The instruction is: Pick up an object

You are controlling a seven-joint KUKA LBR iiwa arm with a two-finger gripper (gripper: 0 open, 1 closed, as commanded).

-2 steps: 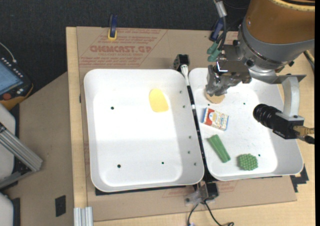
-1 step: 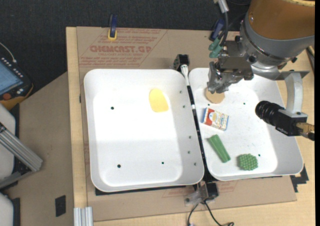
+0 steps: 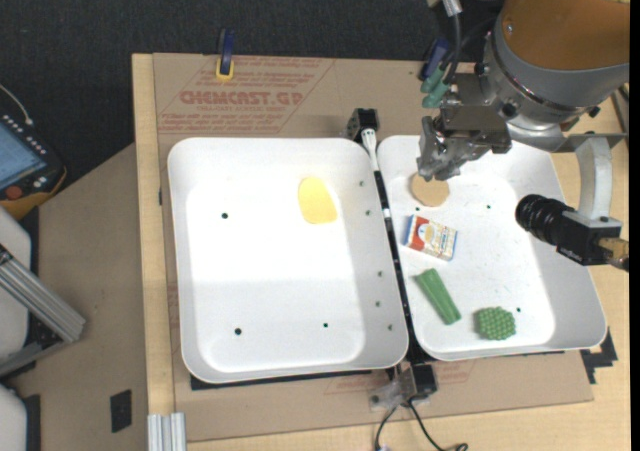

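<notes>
The gripper (image 3: pixel 436 171) hangs over the right bin (image 3: pixel 560 269) at about its eleven o'clock corner, its tip at or just above a tan round disc (image 3: pixel 431 190) that lies close to the bin's left wall; whether it grips the disc or how it is set cannot be told from this slant. At six o'clock from the disc, just below it, lies a small white packet (image 3: pixel 430 238) with red and blue print too small to read. Further toward six o'clock sits a green stick (image 3: pixel 438 295), tilted, and at four o'clock from it, near the bin's bottom edge, a green bumpy ball (image 3: pixel 494 323). The middle and right of this bin are bare white floor, though a black cylinder (image 3: pixel 553 221) juts in at three o'clock. The left bin (image 3: pixel 210 269) holds a yellow piece (image 3: pixel 317 200) near its one o'clock, well apart from every wall, with open floor all round. On the brown board (image 3: pixel 250 89) at twelve o'clock, red print reads roughly "CHEMCAST".
</notes>
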